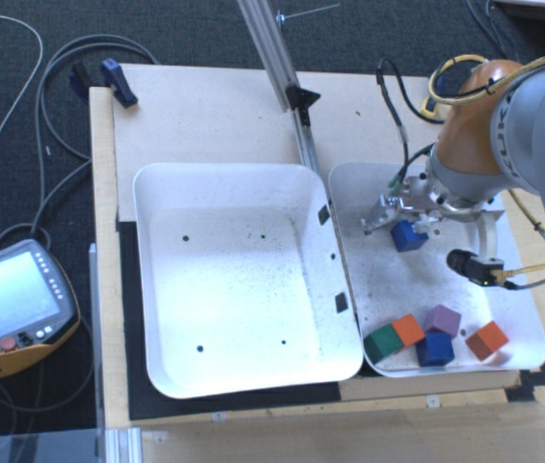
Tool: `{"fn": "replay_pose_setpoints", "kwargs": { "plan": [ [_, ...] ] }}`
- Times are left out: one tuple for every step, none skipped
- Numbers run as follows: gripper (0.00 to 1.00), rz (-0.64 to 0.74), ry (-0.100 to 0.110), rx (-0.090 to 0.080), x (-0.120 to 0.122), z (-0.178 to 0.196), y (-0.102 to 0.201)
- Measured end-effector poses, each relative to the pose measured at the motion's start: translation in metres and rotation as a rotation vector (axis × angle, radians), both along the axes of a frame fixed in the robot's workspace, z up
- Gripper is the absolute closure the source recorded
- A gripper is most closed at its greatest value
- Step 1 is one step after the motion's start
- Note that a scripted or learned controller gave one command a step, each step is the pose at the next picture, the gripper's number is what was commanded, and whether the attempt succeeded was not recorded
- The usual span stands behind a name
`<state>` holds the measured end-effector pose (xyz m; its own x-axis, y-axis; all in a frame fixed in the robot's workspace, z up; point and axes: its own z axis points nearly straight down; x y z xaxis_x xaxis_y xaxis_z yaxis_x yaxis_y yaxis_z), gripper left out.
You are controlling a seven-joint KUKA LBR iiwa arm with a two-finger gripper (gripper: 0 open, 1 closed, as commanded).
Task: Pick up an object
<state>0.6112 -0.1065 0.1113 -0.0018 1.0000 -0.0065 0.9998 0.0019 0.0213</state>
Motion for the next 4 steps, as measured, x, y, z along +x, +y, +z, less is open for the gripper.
{"fn": "replay_pose_setpoints", "kwargs": {
  "plan": [
    [1.0, 0.001, -0.009, -0.001, 0.002, 0.014, 0.0],
    [0.0, 0.001, -0.007, 0.0, 0.001, 0.013, 0.001],
    [1.0, 0.003, -0.011, -0.001, 0.002, 0.024, 0.001],
    [0.0, 0.003, -0.009, -0.001, 0.002, 0.023, 0.001]
  ]
}}
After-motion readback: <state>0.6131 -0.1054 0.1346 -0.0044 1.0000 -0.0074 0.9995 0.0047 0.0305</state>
